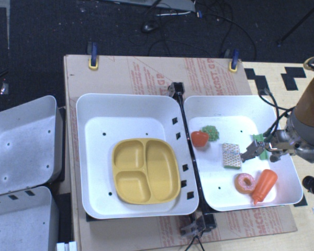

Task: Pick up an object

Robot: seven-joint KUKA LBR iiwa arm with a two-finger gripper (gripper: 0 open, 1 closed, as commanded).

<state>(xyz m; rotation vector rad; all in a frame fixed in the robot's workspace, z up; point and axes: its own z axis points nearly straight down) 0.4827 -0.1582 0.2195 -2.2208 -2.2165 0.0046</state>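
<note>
Sponge (231, 155) in the right bin (282, 190), just left of the fingers (250, 154).

Both bins (89, 156) are white. The left holds a mustard-yellow sectioned tray (146, 170). In the right lie a red tomato (199, 139) beside green broccoli (211, 133), a speckled green-and-tan sponge (231, 155), a pink doughnut (245, 183), an orange carrot (264, 185), and something green, perhaps a leaf (258, 138).
</note>
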